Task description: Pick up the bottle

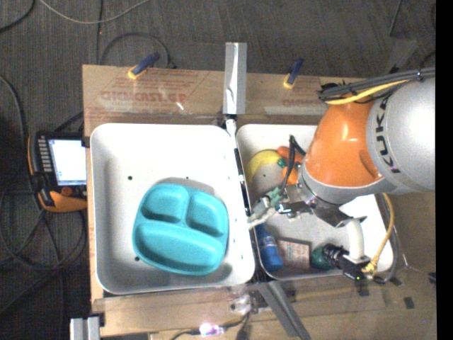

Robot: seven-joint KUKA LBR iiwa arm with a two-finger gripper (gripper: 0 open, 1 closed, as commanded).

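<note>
A small blue bottle (269, 251) lies near the front left corner of the right bin (379, 257). My gripper (264, 209) is low in that bin, close to its left wall and just behind the bottle's top end. The view is too cluttered there to tell how the gripper stands, and I see nothing clearly held in it. The arm's orange band and grey body cover much of the right bin.
A teal divided plate (182, 227) lies in the left bin (113, 154). In the right bin are a yellow round object (260, 165), a small orange item (284, 152), a brown packet (294, 251) beside the bottle and a dark green object (323, 256).
</note>
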